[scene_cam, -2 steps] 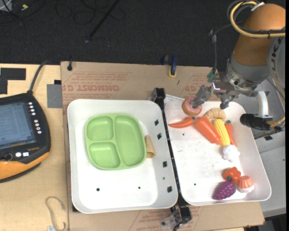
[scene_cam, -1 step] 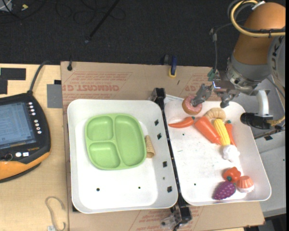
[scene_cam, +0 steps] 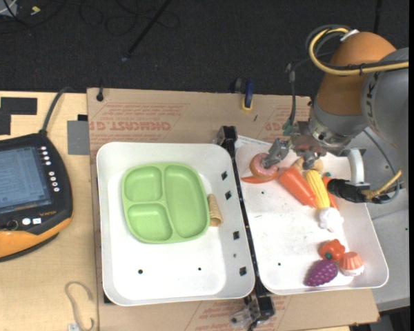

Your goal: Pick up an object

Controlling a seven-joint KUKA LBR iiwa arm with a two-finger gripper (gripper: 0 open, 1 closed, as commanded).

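In the right white bin [scene_cam: 372, 254], the grey two-finger gripper [scene_cam: 292, 152] hangs with its fingers spread apart, holding nothing, right above the pink toy donut [scene_cam: 263, 168] and the orange toy carrot [scene_cam: 296, 186].

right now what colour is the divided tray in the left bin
Light green; the divided tray shows plainly in the camera view, lying in the white left bin.
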